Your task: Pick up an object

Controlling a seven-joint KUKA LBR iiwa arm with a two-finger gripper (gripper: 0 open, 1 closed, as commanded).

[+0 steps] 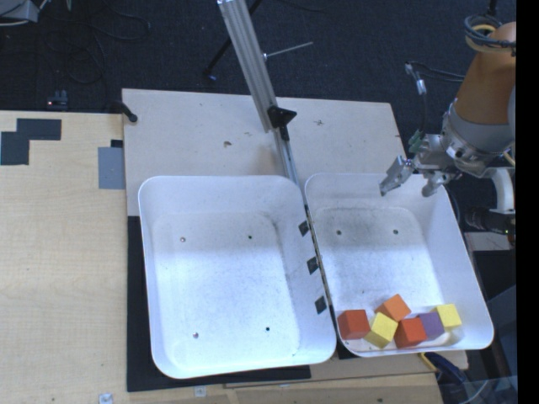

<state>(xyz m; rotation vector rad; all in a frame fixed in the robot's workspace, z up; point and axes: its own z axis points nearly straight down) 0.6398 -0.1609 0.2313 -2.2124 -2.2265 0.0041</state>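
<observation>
Several small blocks lie bunched at the near edge of the right bin (pixel 354 251): a red block (pixel 354 323), an orange block (pixel 393 307), a yellow block (pixel 381 330), another red block (pixel 411 332), a purple block (pixel 431 324) and a yellow block (pixel 449 316). My gripper (pixel 413 180) hangs over the far right rim of that bin, well away from the blocks. Its two fingers are spread apart with nothing between them.
The left bin (pixel 219 268) sits beside the right one, with a row of black clips (pixel 312 263) along their shared wall. A slanted aluminium bar (pixel 253 66) rises behind the bins. Cables lie on the dark floor beyond the bench.
</observation>
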